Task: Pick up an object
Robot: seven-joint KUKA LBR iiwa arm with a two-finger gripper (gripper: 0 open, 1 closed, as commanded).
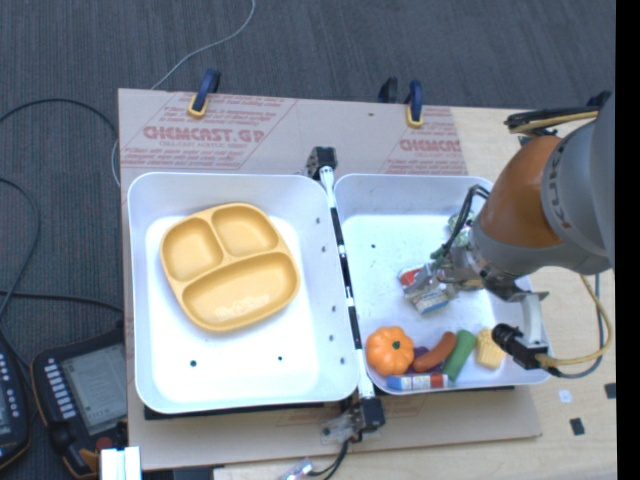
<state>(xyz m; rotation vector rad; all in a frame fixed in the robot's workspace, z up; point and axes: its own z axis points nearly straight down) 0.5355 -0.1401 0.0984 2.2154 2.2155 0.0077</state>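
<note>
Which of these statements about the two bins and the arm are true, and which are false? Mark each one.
1. The yellow divided plate lies in the left bin. True.
2. The small orange pumpkin sits on the plate. False: it lies in the right bin, near the front edge.
3. The arm reaches into the right bin. True.
4. The green vegetable lies in the left bin. False: it lies in the right bin, beside the pumpkin.

One fixed cam above bench (pixel 140 108), looking down at a slant on both bins (pixel 140 268), mid-range.
</note>
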